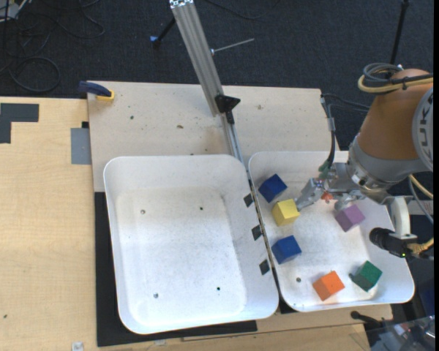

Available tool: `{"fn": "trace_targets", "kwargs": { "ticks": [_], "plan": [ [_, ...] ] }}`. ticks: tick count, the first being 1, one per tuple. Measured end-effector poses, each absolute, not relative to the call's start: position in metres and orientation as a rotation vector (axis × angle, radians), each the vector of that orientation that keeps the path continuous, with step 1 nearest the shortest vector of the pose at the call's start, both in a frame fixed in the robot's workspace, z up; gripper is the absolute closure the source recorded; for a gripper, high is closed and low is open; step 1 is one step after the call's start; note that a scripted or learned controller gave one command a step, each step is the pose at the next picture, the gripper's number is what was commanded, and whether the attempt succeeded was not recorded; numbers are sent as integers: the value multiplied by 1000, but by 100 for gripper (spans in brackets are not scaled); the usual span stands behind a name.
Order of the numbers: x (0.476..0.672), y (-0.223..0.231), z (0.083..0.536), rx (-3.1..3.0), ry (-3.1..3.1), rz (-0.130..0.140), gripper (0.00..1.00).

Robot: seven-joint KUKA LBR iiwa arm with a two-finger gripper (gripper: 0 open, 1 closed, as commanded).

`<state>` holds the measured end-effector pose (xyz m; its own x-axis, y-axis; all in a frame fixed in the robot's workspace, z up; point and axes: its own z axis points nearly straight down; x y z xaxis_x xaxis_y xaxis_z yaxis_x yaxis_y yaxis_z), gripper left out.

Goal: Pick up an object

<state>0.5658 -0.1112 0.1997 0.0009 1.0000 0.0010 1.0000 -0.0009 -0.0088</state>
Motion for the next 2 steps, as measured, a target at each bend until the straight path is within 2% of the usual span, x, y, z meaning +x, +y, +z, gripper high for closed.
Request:
{"fn": "trace_targets", "kwargs": {
  "ticks": [2],
  "plan": [
    [566, -101, 92, -2222, -2218, 0, 0]
  ]
}}
